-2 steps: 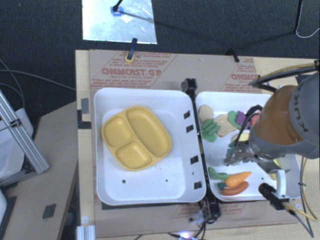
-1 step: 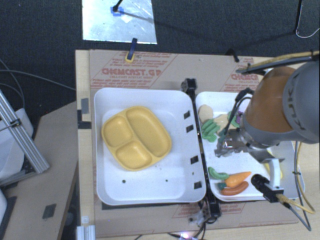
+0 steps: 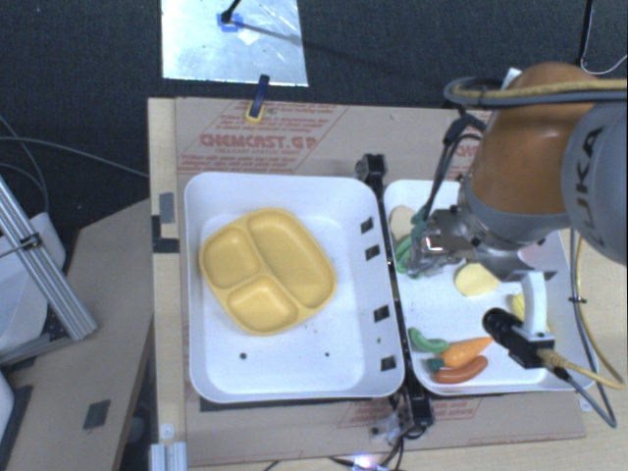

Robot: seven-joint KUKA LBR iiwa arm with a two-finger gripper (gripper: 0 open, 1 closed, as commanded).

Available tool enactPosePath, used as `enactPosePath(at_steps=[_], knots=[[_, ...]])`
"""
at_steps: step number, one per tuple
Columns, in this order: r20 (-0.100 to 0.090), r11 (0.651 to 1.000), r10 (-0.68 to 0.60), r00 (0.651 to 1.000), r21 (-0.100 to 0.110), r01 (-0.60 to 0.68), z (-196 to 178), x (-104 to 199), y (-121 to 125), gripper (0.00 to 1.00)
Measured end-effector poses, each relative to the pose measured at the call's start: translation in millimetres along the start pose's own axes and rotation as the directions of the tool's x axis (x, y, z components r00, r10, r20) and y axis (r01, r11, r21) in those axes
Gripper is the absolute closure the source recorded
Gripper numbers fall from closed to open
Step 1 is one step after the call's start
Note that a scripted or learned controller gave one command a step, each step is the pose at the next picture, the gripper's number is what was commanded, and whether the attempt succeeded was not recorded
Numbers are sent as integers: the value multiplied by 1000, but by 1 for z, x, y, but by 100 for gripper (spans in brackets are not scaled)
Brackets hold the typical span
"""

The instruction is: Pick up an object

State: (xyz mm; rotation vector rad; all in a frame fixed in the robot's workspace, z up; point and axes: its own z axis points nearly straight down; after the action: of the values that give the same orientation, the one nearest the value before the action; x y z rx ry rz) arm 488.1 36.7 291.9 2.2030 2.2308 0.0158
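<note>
Yellow divided plate fills my left bin; at right, the gripper hovers near a carrot, fingers unreadable.

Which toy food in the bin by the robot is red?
The red sausage, lying at the near edge of the right bin. The carrot right above it is orange, and the round piece is yellow.

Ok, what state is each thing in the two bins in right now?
Yellow tray: upright, in left bin, compartments bare.
Carrot: lying flat in right bin, against the sausage.
Sausage: lying flat, near the front wall.
Yellow piece: lying loose beside the arm.
</note>
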Motion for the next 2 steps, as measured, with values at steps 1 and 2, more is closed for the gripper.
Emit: enactPosePath(at_steps=[1,2], knots=[[2,1000,5,1000,21,-5,114,46,-5,100],[6,1000,14,1000,-2,-14,34,-15,87,100]])
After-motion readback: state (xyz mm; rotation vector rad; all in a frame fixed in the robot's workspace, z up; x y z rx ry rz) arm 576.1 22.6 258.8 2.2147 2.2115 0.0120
